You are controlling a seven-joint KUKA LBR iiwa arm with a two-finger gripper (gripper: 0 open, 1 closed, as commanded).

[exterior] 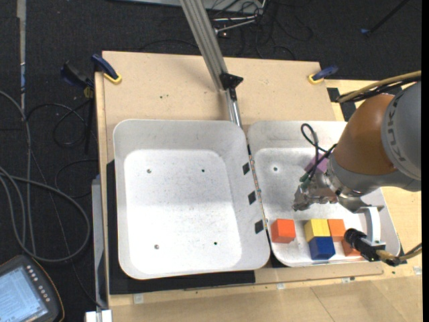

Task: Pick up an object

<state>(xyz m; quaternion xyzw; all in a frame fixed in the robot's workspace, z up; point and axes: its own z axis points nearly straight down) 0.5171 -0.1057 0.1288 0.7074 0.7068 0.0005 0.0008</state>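
I have the gripper (307, 200) over the right bin (281, 149), above the orange block (283, 230); nothing lifted yet, and I cannot tell its state.

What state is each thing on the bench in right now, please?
Gripper: above the right bin, nothing seen between its fingers.
Orange block: lying in the right bin, apart from the others.
Yellow block: touching the blue block.
Blue block: at the bin's near edge.
Left bin: level on the bench.
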